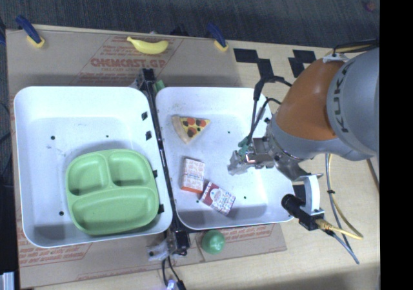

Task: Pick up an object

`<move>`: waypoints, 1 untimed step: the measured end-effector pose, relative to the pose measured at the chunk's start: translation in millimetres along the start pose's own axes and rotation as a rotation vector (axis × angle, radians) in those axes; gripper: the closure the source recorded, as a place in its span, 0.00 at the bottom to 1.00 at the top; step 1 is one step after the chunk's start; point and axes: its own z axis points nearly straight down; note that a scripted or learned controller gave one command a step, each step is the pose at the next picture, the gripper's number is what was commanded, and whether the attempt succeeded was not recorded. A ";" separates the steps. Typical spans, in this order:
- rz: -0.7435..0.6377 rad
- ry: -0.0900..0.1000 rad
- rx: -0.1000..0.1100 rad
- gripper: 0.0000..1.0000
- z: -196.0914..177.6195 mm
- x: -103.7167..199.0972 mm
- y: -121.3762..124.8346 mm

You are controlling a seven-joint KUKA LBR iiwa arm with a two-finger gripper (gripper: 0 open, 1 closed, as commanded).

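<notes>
Over right bin [193, 98], right side: gripper [236, 163] low above bin floor; finger state cannot be determined, no object seen in grasp. Left of gripper, apart: two small cartons [192, 175] [217, 197], side by side. Far-left: pizza slice toy [190, 126]. Left bin: green tray [113, 190]. Judgement: pick not yet made; approach, grasp, lift remaining.
</notes>
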 end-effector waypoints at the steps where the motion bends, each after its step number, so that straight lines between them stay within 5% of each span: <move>1: 0.000 0.000 0.000 1.00 18.6 23.5 0.4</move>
